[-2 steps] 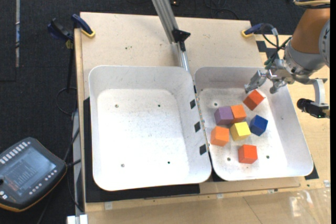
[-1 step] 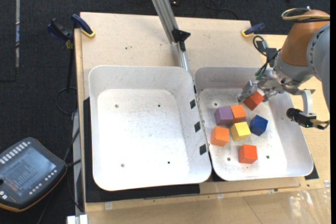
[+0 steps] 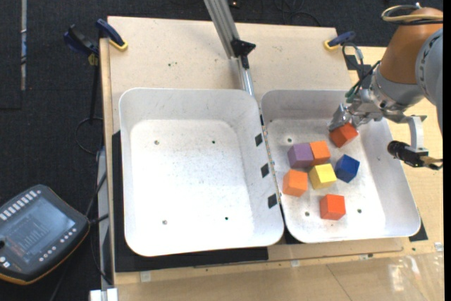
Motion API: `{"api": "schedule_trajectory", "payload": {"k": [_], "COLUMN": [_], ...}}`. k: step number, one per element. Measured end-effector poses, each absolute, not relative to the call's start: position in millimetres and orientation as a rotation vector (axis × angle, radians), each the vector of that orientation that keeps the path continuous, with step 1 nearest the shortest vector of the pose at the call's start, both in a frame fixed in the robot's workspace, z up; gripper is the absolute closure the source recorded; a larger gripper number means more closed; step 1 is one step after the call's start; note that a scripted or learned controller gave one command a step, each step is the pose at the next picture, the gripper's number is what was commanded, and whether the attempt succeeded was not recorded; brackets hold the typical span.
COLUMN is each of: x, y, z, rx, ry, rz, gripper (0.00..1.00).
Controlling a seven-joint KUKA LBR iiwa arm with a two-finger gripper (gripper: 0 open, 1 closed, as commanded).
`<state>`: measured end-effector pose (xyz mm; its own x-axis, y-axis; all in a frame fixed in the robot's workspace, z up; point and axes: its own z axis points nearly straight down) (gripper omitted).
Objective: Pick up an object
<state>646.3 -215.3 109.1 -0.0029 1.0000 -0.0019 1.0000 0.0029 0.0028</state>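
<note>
Above the right bin [image 3: 394,211], the gripper [image 3: 345,125] pinches a red-orange cube [image 3: 343,134] between its closed fingers, lifted clear of the purple, orange, yellow, blue and red cubes below.

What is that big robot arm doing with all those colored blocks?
The grey and orange arm reaches in from the right over the right bin. Its tool sits right at a red-orange block near the back of that bin, which looks lifted and pinched at its tip. Other blocks lie in a cluster below: purple, orange, yellow, blue.
</note>
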Motion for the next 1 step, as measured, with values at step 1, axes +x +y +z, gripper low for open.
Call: {"api": "schedule_trajectory", "payload": {"k": [1], "x": [647.9], "y": [-206.0], "z": [157.1], "rx": [2.214], "ry": [2.221], "rz": [0.005], "gripper": [1.00]}}
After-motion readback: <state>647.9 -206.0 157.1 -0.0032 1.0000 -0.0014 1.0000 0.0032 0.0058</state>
